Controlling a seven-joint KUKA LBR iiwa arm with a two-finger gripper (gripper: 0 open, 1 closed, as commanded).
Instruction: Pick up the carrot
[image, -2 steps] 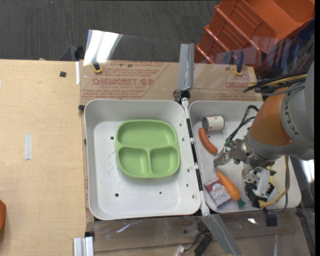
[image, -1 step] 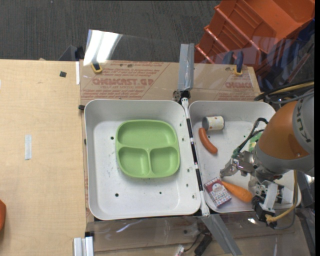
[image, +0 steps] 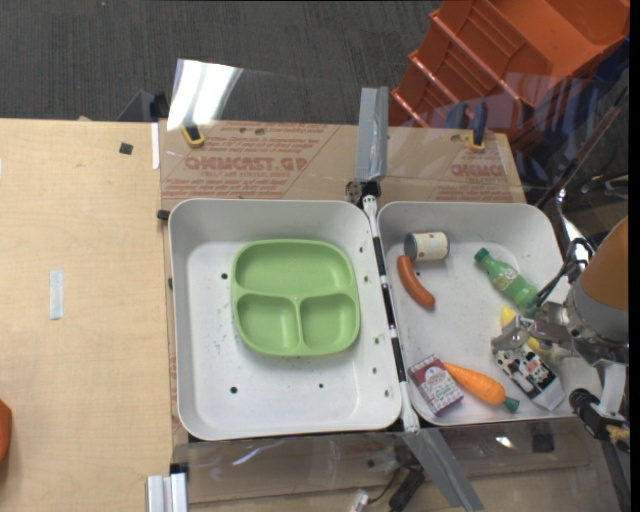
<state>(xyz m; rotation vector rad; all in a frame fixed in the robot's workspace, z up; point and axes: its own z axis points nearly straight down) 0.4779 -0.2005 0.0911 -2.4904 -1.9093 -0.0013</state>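
Carrot (image: 478, 382) is lying at the bottom of the right bin (image: 452, 222), squeezed between a small red box (image: 436, 385) and a dark packet (image: 530, 374). Gripper (image: 522, 337) hovers just right, above that packet; can't tell how open it is.

the scene is evenly and brightly lit from above. a strong white glare is seen on the clear sheet (image: 205, 92) behind the left bin (image: 195, 330). only soft, faint shadows are cast inside the bins. the centre is rendered fairly sharp, while the arm (image: 608, 300) at the right edge is slightly blurred.
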